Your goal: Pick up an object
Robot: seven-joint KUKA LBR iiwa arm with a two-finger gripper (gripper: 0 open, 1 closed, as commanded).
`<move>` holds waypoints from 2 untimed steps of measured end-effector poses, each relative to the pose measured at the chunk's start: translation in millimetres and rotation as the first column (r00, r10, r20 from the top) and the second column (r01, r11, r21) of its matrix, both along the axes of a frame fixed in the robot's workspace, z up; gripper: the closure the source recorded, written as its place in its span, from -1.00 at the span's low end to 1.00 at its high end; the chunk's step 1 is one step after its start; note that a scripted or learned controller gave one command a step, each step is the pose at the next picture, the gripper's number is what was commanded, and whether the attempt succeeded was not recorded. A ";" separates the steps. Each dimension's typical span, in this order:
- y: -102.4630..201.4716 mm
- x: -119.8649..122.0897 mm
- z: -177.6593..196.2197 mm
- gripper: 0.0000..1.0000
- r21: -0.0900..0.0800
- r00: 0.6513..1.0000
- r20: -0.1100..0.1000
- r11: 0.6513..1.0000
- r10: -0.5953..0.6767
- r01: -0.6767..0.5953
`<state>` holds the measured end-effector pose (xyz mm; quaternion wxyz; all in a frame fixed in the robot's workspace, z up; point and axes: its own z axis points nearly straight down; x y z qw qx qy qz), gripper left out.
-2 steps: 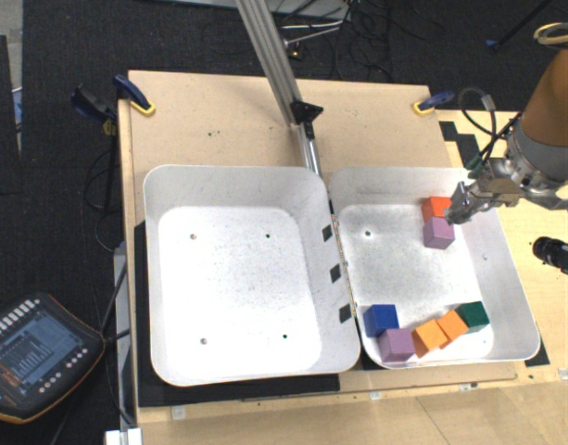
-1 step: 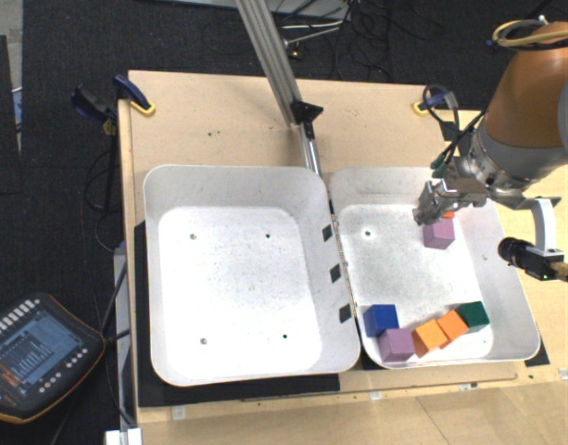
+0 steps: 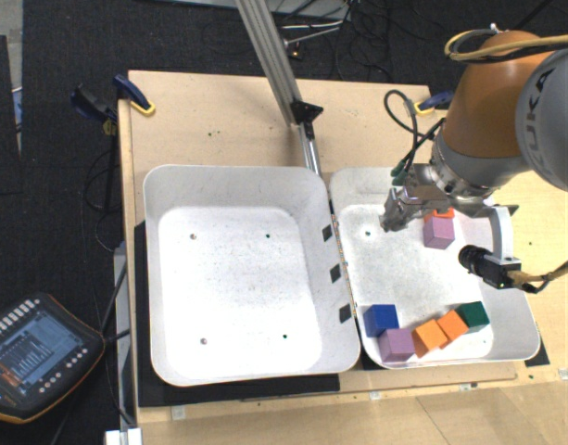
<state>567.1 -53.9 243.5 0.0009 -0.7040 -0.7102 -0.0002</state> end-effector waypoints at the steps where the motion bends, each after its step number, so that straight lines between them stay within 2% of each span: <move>1: 52.3 13.9 -4.6 1.00 0.000 1.000 0.002 1.000 0.000 0.000; 2: 96.7 15.5 -8.9 1.00 0.000 1.000 0.001 1.000 -0.001 0.001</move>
